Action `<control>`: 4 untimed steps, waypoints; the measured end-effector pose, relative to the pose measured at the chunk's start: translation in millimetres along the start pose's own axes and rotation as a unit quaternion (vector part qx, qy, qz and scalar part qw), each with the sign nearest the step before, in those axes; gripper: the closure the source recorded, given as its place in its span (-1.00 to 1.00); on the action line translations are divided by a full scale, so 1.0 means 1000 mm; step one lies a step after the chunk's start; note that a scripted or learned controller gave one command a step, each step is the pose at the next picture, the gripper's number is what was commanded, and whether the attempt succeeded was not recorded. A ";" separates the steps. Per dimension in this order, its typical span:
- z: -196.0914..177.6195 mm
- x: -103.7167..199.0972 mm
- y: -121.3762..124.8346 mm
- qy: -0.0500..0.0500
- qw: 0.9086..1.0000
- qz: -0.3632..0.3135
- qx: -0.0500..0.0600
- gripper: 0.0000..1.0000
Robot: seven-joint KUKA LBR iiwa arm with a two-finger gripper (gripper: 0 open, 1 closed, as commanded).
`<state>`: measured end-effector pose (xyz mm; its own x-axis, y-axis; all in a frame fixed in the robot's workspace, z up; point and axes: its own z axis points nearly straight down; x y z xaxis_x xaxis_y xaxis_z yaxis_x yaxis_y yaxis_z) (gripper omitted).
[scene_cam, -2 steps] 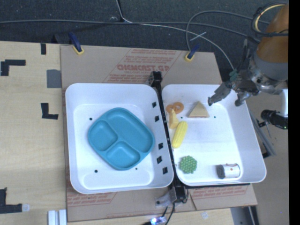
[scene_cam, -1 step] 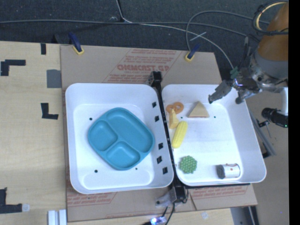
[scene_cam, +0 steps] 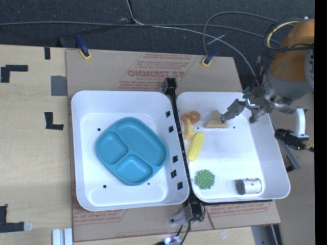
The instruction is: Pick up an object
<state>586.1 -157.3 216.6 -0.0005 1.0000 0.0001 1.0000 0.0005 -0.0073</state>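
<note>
The end effector hangs over the right bin, fingers spread and holding nothing, poised beside the tan wedge, apparently its target; that bin holds five pieces: wedge, pretzel, corn cob, green ball, small can; the left bin holds one blue tray.

Two white bins, left bin and right bin, one blue divided plate, one corn cob, one green bumpy ball, one pretzel, one tan wedge, one small grey-and-white cylinder, two blue-and-yellow clamps, far left and far right
</note>
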 end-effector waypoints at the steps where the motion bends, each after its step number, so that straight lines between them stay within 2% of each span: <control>1: 0.055 -0.006 0.007 0.000 1.000 0.000 0.000 -1.00; 2: 0.106 -0.015 0.003 0.000 1.000 0.000 0.000 -1.00; 3: 0.093 -0.014 0.005 0.000 1.000 -0.001 -0.003 1.00; 4: 0.048 -0.008 0.009 0.000 1.000 -0.001 -0.005 1.00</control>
<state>594.6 -165.3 168.8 -0.0019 1.0000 -0.0006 1.0000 0.0019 0.0030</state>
